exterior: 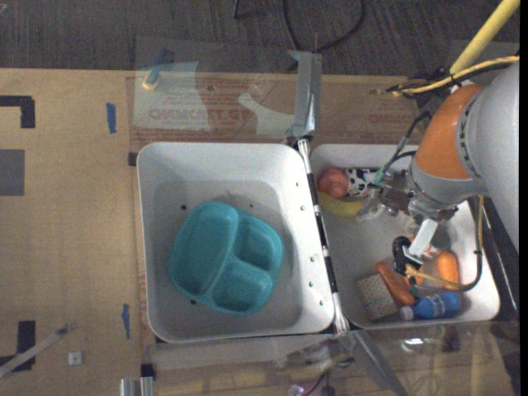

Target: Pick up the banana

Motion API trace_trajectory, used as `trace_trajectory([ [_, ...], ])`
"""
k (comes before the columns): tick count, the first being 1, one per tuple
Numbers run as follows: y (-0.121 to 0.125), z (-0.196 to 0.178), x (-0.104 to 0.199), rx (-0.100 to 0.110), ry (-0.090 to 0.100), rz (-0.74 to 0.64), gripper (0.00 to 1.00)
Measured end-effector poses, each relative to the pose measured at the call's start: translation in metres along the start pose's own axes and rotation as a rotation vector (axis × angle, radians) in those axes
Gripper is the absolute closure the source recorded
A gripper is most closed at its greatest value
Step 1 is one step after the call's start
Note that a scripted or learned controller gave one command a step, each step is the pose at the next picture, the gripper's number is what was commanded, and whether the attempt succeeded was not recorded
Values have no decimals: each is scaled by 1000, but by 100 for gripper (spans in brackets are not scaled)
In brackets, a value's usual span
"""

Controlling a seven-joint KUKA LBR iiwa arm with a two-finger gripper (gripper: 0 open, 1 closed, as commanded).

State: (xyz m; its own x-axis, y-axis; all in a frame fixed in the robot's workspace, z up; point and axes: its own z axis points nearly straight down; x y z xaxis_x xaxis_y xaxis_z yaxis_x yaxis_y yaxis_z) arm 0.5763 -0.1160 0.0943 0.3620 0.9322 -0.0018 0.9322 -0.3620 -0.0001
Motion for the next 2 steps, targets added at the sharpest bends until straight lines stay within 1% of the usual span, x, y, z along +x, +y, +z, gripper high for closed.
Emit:
trace_trajectory([
  [1,66,8,19,26,-4,27,0],
  [2,76,8,19,94,-6,289,0],
])
